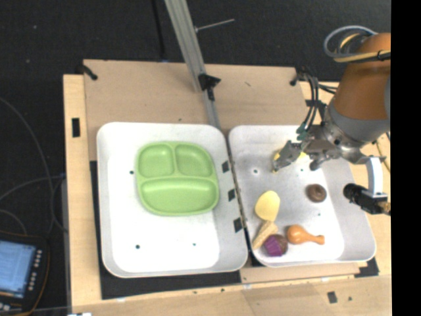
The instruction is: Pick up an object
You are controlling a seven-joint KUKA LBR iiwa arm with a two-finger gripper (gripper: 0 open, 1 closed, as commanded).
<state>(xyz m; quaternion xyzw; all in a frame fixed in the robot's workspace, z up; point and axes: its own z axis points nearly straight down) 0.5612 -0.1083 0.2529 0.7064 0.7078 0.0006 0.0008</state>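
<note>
**Colleague:** Where is the gripper at this moment?

**Me:** I see the gripper (297,162) over the right bin (342,236), up and a little to the left of the brown ball (316,192). The arm (362,97) is above and to the right of that ball. It is grey, with its orange part on top.

**Colleague:** Is the gripper open, or is it pinching something?

**Me:** I cannot tell from my screen. There is a small yellowish patch at the gripper, up and left of the brown ball. I cannot say if it is an object or a part of the tool.

**Colleague:** And the objects to pick?

**Me:** They all lie in the same bin as the brown ball. A yellow piece (267,205) is to the left of the ball and a little lower. A beige cone (263,232) lies below the yellow piece, touching it or nearly so. A purple piece (275,245) is down and left of the ball, at the lower end of the cone. An orange gourd (301,235) is right below the ball, near the purple piece.

**Colleague:** Anything else on the table (131,91)?

**Me:** Far left of the brown ball stands the left bin (118,242), and in it lies a green plate (177,178) with three compartments.
</note>
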